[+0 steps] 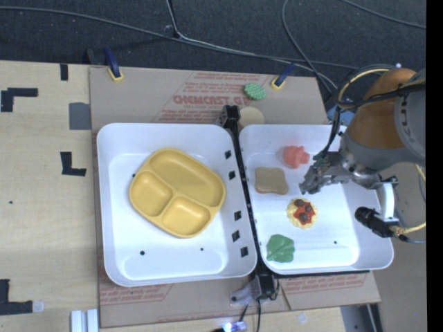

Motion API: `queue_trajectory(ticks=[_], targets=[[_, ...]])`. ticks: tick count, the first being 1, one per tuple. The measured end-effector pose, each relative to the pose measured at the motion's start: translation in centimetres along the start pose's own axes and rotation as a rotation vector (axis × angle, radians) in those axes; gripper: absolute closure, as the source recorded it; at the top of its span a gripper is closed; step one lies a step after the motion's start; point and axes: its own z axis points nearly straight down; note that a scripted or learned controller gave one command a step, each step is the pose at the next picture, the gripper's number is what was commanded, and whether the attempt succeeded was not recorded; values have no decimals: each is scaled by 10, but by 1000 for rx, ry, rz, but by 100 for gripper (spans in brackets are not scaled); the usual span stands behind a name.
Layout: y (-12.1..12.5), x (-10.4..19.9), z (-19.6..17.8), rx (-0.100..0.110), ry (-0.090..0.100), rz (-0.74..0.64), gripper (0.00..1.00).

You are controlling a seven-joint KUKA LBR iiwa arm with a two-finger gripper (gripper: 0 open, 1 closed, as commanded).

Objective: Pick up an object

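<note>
Green piece [280,247] sits lowest in the right bin [346,258], below and a little left of the gripper [309,185]. Just beneath the jaws lies the small pizza [302,213], close but apart from them. Left of the jaws, the tan toast [270,180] rests near the divider. Whether the jaws are open or closed cannot be told; nothing shows between them. Pink piece [295,155] lies just above-left. Far to the left, the yellow tray [177,191] sits in the left bin [114,151].
</note>
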Motion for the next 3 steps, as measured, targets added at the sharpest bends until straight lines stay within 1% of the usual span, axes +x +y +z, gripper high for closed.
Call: queue_trajectory(ticks=[1,2,3], targets=[[-6,-7,-50,-1,-1,2,100],[-8,-14,-109,-1,-2,1,100],[-7,37,-92,3,-1,-2,100]])
